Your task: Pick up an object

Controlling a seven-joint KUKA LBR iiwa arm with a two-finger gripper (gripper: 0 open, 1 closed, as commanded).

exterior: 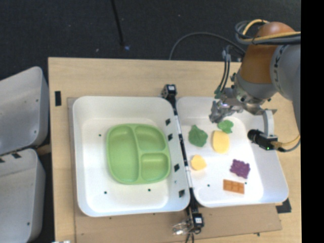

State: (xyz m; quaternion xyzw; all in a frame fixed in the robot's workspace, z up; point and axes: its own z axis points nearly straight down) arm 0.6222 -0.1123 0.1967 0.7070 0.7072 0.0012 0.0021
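Closely beside hand (pixel 218 113), grip unclear: small green piece (pixel 226 126), yellow block (pixel 220 142), green lump (pixel 197 135).

Around the yellow block (pixel 220 142) in the right bin (pixel 273 181), room is tight: a dark green piece (pixel 197 135) just beside it toward the divider (pixel 178 146), a light green piece (pixel 226 126) touching its far edge beneath the arm (pixel 258 65). Nearer the camera, a yellow lump (pixel 198 162), purple piece (pixel 240 168) and orange wafer (pixel 233 187) leave open white floor between them.
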